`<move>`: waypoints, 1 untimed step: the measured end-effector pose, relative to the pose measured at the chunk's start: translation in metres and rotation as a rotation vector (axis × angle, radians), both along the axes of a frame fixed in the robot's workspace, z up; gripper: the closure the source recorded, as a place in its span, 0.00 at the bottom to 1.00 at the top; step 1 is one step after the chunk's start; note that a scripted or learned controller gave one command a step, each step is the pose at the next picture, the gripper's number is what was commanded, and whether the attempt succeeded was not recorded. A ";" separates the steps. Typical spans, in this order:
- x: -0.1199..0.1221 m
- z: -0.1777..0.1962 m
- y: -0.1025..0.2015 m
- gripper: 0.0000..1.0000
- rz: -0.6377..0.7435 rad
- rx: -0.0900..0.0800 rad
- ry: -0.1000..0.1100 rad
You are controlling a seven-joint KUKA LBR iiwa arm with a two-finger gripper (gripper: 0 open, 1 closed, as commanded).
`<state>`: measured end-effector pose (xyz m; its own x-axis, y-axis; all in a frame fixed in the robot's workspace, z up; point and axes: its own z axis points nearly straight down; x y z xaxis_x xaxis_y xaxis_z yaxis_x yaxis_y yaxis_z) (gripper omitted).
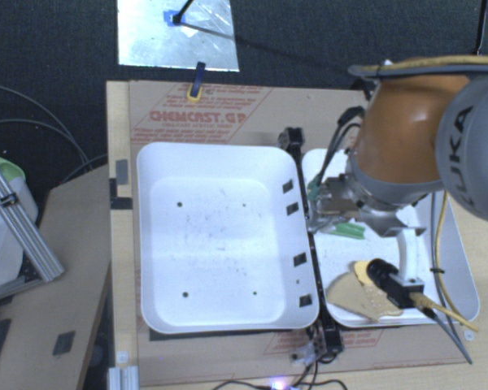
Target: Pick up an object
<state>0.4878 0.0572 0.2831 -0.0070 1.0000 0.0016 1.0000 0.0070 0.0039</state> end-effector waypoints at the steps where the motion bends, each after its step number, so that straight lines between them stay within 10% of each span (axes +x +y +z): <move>1: 0.000 0.127 0.024 1.00 0.000 0.003 -0.013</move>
